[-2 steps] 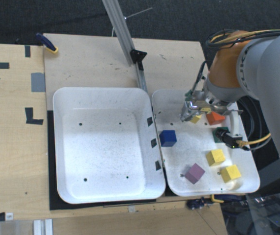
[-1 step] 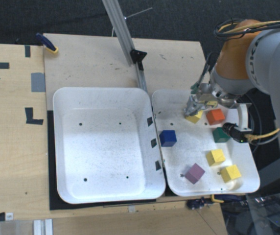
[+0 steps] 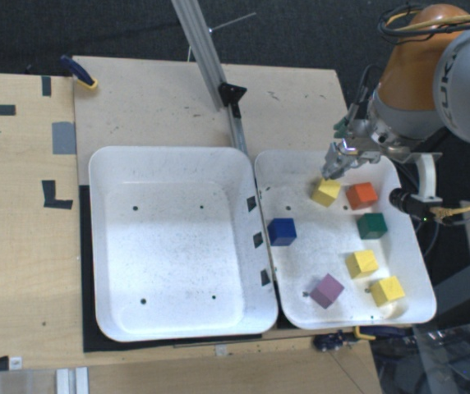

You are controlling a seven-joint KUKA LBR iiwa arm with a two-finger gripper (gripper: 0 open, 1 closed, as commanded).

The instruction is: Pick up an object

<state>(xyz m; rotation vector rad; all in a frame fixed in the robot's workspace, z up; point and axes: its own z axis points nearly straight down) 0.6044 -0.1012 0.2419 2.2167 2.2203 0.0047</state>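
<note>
My gripper (image 3: pixel 334 169) hangs low over the back of the right bin (image 3: pixel 297 302), its tip just above and behind a yellow cube (image 3: pixel 327 193). Nothing shows between its tip and the cube. An orange-red cube (image 3: pixel 361 194) sits right of that yellow cube, with a green cube (image 3: pixel 372 226) in front of it. A blue cube (image 3: pixel 282 231) lies near the bin's left wall. Toward the front are a second yellow cube (image 3: pixel 363 263), a third yellow cube (image 3: pixel 388 290) and a purple cube (image 3: pixel 327 290).
The left bin (image 3: pixel 103 171) stands beside the right one, sharing a middle rim. A slanted metal pole (image 3: pixel 205 48) crosses from the top down to the bins' back edge. The arm's orange and grey body (image 3: pixel 428 64) fills the upper right. A blue and yellow clamp (image 3: pixel 79 72) lies at the bench's back left.
</note>
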